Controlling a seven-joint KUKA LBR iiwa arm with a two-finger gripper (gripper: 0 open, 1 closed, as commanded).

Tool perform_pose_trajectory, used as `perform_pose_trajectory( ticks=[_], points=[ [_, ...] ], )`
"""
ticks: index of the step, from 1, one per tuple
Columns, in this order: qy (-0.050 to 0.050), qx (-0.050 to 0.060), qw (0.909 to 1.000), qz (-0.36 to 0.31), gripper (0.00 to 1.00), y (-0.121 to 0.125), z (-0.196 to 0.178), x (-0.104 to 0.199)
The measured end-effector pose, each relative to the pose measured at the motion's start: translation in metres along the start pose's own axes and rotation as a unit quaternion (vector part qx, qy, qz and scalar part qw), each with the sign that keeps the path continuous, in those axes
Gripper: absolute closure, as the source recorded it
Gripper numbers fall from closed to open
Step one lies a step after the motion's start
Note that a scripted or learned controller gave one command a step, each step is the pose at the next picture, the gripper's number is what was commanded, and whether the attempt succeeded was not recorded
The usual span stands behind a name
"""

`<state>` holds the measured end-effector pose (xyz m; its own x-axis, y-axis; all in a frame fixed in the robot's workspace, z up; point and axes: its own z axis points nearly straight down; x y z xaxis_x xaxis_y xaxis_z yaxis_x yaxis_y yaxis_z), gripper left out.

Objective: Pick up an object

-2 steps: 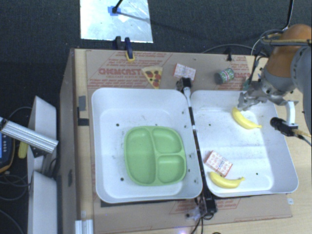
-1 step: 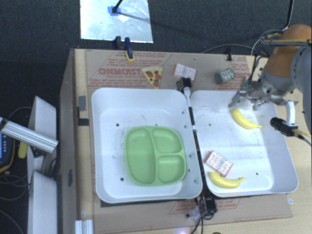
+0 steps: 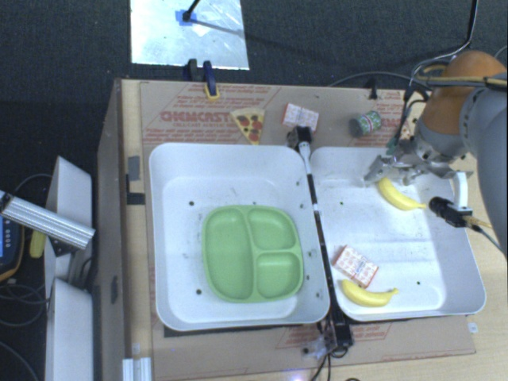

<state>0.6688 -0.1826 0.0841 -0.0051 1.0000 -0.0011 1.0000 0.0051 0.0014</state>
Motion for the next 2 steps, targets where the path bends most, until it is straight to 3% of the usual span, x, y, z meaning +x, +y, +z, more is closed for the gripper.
perform_pose_trajectory(
  ticks=[1,2],
  points=[
    [-0.001,-0.002,1.0,-0.001,1.0,0.002,-0.012,0.0],
    [0.001,-0.003,1.0,0.0,1.0,-0.017,-0.103,0.106]
  ],
)
